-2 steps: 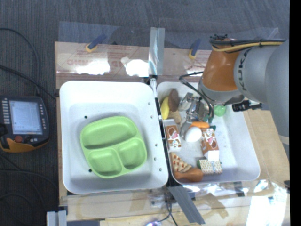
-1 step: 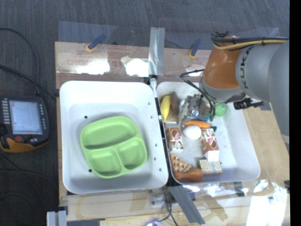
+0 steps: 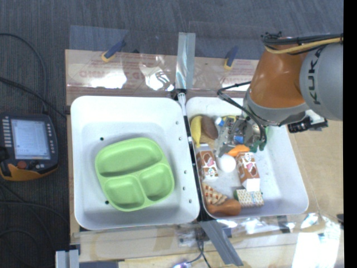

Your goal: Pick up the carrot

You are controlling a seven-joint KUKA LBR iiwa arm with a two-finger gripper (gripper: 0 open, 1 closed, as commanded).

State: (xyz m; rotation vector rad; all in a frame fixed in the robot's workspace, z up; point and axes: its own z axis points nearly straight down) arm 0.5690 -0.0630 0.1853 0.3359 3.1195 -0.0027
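Dark grey carpet surrounds a bench carrying two shallow white bins. Left bin [image 3: 83, 121]: a light green plastic divided plate [image 3: 134, 173]. Right bin [image 3: 290, 177]: clutter — a yellow banana [image 3: 196, 130], a white egg-shaped ball [image 3: 226, 163], small printed cartons [image 3: 207, 164], and the small orange carrot [image 3: 240, 149] near the bin's middle. Grey arm with orange band [image 3: 279, 85] reaches over that bin, its two-finger gripper [image 3: 230, 141] low among the items, just left of the carrot, possibly touching it. Finger state: cannot tell.
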